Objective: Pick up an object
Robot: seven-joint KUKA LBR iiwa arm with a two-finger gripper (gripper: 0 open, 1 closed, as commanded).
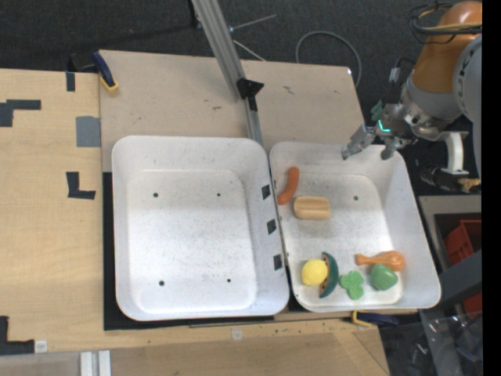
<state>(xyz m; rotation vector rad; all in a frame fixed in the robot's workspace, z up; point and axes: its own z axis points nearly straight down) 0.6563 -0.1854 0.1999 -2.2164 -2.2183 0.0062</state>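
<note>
The right bin holds several toy foods. An orange sausage lies near its left wall, with a tan bread roll beside it. Along the front sit a yellow lemon, a dark green curved piece, a small green leafy piece, a green pepper and an orange drumstick. My gripper hangs over the bin's back right corner, well above and behind the objects, open with nothing between its fingers.
The left bin sits beside the right one. A grey metal pole slants from the top down to the bins' shared back edge. A blue and yellow clamp rests at the board's back left corner.
</note>
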